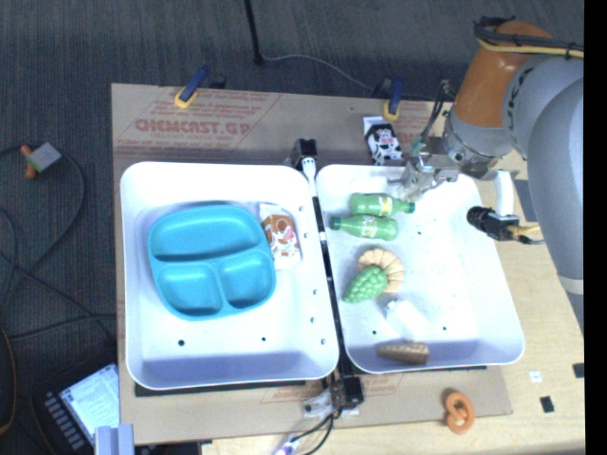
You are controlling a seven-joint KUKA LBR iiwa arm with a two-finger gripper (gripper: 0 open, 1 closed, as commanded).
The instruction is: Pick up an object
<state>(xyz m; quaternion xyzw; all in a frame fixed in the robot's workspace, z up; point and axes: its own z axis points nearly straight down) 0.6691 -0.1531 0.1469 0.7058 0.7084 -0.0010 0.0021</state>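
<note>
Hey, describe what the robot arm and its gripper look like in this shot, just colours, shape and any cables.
The arm is bulky and rounded, with smooth light grey casing and an orange band above the wrist. Thin dark cables loop over the orange section and run down beside the wrist. The gripper is small, metallic silver-grey, much slimmer than the arm.

A robotics lab: clamped cardboard bench (190,121), carpet floor (95,27), loose cables (256,27).
</note>
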